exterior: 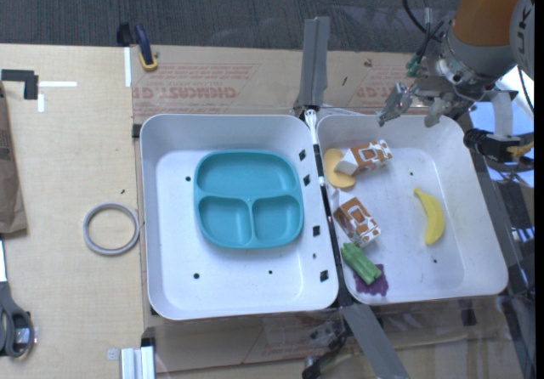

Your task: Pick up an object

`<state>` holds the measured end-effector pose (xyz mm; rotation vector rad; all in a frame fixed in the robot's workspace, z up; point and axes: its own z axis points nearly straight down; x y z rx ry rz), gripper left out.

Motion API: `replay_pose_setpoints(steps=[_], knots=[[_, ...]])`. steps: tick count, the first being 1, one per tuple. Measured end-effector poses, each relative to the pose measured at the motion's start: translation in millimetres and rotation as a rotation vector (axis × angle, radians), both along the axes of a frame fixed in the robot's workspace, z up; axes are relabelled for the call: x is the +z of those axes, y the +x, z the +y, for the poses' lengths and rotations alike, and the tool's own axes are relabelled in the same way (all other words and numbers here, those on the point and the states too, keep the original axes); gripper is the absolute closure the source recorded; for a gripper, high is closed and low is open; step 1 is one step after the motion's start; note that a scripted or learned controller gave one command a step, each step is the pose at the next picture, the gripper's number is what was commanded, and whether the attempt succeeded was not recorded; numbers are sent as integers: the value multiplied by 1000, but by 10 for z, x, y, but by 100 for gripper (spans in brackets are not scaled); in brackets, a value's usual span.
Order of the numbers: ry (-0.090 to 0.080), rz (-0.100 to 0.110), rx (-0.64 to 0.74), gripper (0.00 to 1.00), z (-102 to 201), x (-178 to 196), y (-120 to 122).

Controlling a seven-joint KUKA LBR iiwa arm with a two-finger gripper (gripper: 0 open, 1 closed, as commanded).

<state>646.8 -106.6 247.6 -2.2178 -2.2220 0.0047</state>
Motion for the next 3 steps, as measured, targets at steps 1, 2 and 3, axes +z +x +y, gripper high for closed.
replay_pose_setpoints(steps=[1,2,3], knots=[[0,3,2,100,-4,74,5],[0,3,2,0,-4,73,4],[0,1,-203,0,-364,-1162,-524]])
